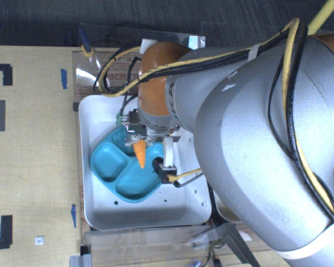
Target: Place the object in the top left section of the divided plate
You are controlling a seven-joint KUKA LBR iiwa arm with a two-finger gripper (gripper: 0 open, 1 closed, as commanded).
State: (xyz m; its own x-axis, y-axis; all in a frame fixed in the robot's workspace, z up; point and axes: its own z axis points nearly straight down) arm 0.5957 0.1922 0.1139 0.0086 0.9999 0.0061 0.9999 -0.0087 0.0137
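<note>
Tool: low over the blue plate; grip hidden, I cannot tell.
Carrot: orange, just under the tool, maybe pinched.
Risk: it drops in the wrong section.

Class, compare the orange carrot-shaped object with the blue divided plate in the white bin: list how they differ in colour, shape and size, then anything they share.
Colour: the carrot-shaped object is orange; the divided plate is turquoise blue.
Shape: the carrot is a narrow cone tapering to a point; the plate is broad, rounded and split into hollow sections.
Size: the carrot is far smaller than the plate, and would fit within one section.
Shared: both appear within the white bin, under the arm's wrist.
</note>
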